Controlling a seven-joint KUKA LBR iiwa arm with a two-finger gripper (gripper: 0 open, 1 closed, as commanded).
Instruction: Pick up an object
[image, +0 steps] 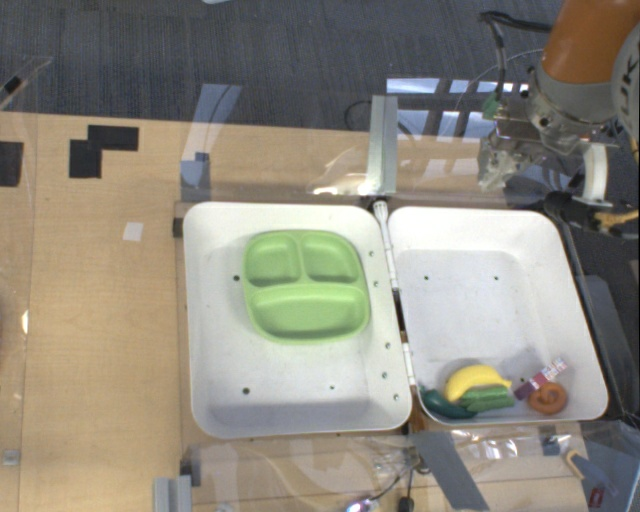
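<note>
You're at the approach: the claw (497, 165) hangs at one o'clock, its state unclear. The banana (476, 380) lies at five o'clock in the right bin (480, 290); next, descend there.

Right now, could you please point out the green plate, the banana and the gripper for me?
green plate (305, 285), camera view, its middle divider.
banana (476, 380), camera view, middle of its curve.
gripper (497, 172), camera view, fingertip area.

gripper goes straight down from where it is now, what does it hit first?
Probably the back rim of the right bin, or the bench just behind it; depth is hard to judge from this slant. The gripper hangs well away from the toys at the bin's front edge.
</note>
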